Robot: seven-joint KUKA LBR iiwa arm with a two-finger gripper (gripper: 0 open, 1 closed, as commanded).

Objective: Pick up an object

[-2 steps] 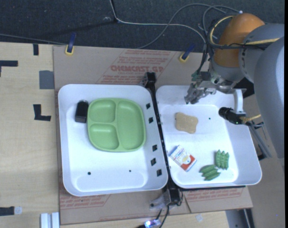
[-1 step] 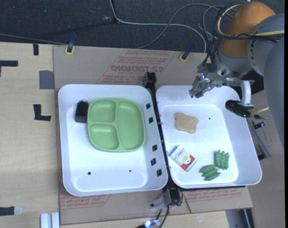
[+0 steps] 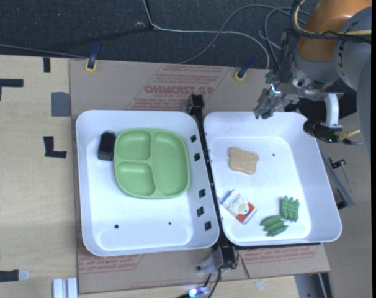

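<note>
The right bin [image 3: 312,166] holds a tan cookie-shaped piece [image 3: 242,160] near its middle, a small red, white and blue packet [image 3: 238,207] toward the front left, and green pea pods [image 3: 282,216] at the front right. My gripper [image 3: 267,104] hangs over the back rim of the right bin, well above and behind the tan piece. Nothing shows between its fingers.
The left bin [image 3: 92,185] holds a green divided plate [image 3: 152,162] and a small black block [image 3: 106,146] at the plate's left. A black divider [image 3: 203,166] runs between the bins. Cables [image 3: 194,33] trail across the dark surface behind the bench.
</note>
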